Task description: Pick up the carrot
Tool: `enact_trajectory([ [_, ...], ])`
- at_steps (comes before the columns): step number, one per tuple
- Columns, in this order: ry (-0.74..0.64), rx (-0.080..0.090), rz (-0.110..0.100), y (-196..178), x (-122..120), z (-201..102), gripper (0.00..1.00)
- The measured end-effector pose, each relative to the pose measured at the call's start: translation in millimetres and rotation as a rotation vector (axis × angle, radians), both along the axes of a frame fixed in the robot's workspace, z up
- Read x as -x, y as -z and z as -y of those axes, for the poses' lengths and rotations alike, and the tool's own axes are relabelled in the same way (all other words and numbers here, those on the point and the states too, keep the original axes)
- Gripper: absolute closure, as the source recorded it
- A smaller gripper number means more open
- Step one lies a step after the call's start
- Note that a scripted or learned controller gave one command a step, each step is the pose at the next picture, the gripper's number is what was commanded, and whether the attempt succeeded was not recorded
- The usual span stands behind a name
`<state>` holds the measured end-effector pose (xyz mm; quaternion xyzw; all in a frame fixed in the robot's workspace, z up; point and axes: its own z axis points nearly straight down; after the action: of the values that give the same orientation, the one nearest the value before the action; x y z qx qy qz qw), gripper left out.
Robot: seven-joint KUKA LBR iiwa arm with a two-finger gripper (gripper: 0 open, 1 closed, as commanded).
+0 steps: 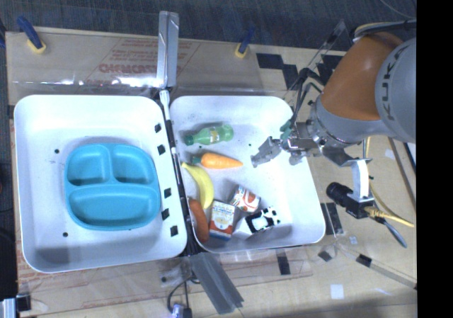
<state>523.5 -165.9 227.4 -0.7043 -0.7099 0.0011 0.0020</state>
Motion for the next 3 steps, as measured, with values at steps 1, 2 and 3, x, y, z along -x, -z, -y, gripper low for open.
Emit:
enact_trajectory([
  [1,0.000,0.000,0.000,0.0,0.0,0.0,0.00],
  [2,0.251,0.001,0.000,100.8,-70.2,-45.7,0.00],
  [3,0.370,0.001,-0.003,136.4,-69.2,-67.8,0.00],
])
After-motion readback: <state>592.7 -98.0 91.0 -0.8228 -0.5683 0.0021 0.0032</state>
